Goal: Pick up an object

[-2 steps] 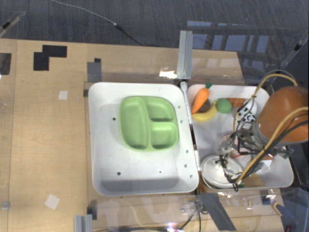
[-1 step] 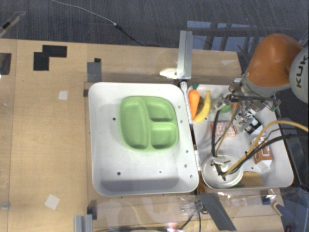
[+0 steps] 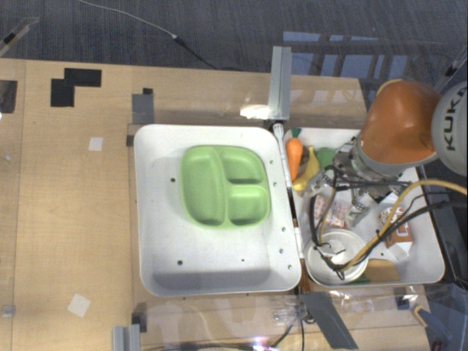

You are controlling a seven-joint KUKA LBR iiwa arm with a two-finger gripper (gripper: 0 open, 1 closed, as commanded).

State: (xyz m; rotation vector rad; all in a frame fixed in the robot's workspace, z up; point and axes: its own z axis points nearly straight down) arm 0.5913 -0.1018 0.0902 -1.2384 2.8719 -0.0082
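A green divided plate (image 3: pixel 224 186) lies alone in the left bin (image 3: pixel 157 218), near its middle, well apart from the arm. Across the shared rim, the right bin (image 3: pixel 428 265) is crowded: an orange carrot (image 3: pixel 293 155) rests against the dividing wall at the far corner, a yellow banana-like piece (image 3: pixel 308 168) lies just beside it, and something green (image 3: pixel 344 154) sits behind them. Toward the near edge are a round white bowl (image 3: pixel 338 258), what may be a small printed packet (image 3: pixel 338 212), a tan block (image 3: pixel 382 270) and a brown-and-white item (image 3: pixel 401 229) at the right.

The KUKA arm (image 3: pixel 401 126), its orange band uppermost, hangs over the far half of the right bin, with black and yellow cables (image 3: pixel 365 248) looping down across the bowl. The gripper (image 3: pixel 349 196) sits low among the clutter beneath the wrist, near the packet and above the bowl; whether it is spread or pressed together cannot be told, since wrist and cables screen it and nothing is visibly pinched.

Judged from this, the pick is at the reach-and-grasp step, with no object yet seen lifted. The next move calls for a firm close on a single item, probably the packet or a neighbour, then a straight lift clear of the cables and the bowl's rim.
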